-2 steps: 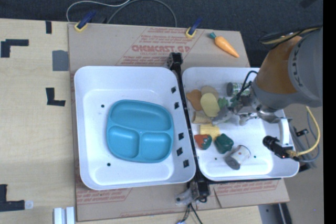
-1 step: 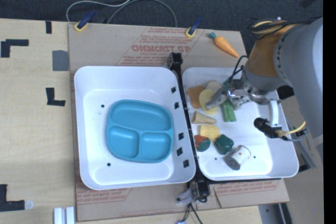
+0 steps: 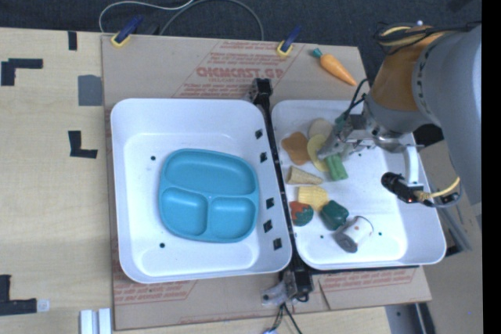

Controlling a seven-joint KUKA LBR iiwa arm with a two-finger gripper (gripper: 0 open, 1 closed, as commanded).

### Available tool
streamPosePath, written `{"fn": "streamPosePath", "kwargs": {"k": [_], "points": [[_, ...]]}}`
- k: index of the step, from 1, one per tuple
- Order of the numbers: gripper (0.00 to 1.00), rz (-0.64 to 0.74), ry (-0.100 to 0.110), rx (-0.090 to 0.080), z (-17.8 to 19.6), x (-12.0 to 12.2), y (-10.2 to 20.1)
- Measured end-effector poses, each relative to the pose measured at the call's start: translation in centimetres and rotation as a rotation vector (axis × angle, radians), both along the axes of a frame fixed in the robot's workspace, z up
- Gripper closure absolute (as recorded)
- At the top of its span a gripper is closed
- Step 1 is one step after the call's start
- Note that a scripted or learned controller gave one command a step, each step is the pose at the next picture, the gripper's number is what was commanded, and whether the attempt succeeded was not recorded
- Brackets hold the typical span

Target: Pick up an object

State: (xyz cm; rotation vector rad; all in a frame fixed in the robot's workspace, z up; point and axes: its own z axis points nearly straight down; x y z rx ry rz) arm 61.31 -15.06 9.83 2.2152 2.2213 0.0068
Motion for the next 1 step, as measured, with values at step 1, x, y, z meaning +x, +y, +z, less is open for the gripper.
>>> {"fn": "streamPosePath", "kwargs": {"k": [1], "points": [[1.0, 0.005, 0.001, 0.002, 9.13, -1.14, 6.65]]}}
